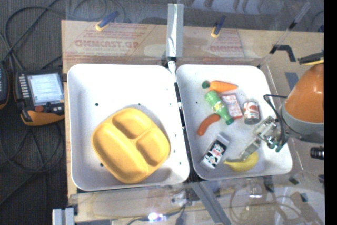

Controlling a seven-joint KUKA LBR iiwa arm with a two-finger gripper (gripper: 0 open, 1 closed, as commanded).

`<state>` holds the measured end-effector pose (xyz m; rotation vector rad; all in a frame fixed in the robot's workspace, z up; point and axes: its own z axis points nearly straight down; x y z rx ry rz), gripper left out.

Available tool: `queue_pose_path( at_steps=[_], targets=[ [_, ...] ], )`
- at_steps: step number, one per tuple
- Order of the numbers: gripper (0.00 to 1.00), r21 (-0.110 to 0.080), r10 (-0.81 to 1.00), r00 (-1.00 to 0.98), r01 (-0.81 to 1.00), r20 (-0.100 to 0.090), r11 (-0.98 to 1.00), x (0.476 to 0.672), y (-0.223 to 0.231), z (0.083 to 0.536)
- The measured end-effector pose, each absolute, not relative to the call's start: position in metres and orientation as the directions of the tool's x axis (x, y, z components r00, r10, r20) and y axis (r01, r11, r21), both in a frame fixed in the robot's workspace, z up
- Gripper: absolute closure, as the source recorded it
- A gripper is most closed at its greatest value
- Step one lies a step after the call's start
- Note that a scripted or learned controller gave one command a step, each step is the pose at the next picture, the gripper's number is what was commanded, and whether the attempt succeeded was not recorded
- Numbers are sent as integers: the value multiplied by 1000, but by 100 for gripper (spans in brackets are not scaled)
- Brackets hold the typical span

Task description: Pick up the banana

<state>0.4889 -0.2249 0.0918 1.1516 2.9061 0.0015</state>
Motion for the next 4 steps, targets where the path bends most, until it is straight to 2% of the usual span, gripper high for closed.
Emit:
queue_pose_path(
  at_steps=[1,2,3,4],
  targets=[
    [0,6,663,-748,663,-16,749,489,-225,92],
    [0,4,642,-767,642,-1,767,499,-222,167],
    [100,8,640,-769,640,-2,769,501,-220,176],
    [0,8,640,-768,640,-2,768,501,-220,176]
  ],
)
